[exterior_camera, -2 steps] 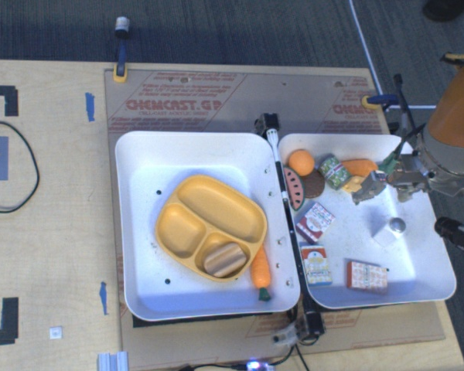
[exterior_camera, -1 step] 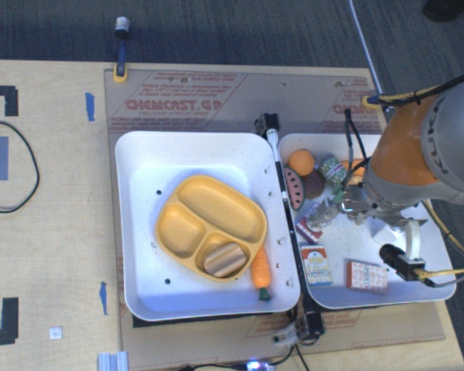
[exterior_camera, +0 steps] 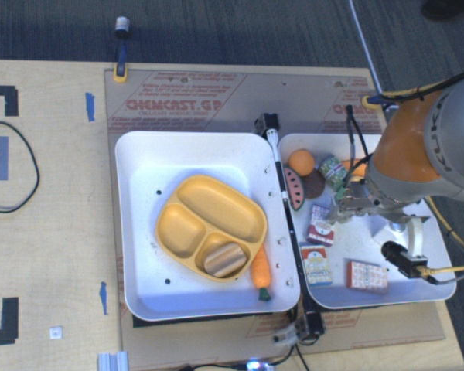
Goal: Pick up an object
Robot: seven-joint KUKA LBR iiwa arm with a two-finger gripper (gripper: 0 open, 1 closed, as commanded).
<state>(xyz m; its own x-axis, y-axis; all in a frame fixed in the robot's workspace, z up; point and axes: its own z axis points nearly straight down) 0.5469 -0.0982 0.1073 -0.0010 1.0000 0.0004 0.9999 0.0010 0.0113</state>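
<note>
The grey arm with its orange band reaches in from the right, wrist bent down over the right bin [exterior_camera: 441, 288], its end effector [exterior_camera: 346, 203] low among the clutter near that bin's centre; whether it is apart or together I cannot tell. Around it lie three small cartons, an orange [exterior_camera: 300, 161], a watermelon slice [exterior_camera: 295, 189] and a dark ball. The left bin [exterior_camera: 139, 207] holds one yellow divided tray [exterior_camera: 209, 226] and one carrot [exterior_camera: 261, 269], with bare floor along its left edge.

— Are you making out the gripper [exterior_camera: 346, 205]?
— Barely; the wrist is hiding its fingers from you.
— And the arm [exterior_camera: 433, 141]?
— The right edge is cutting it off, and it is covering part of the right bin [exterior_camera: 371, 298].
</note>
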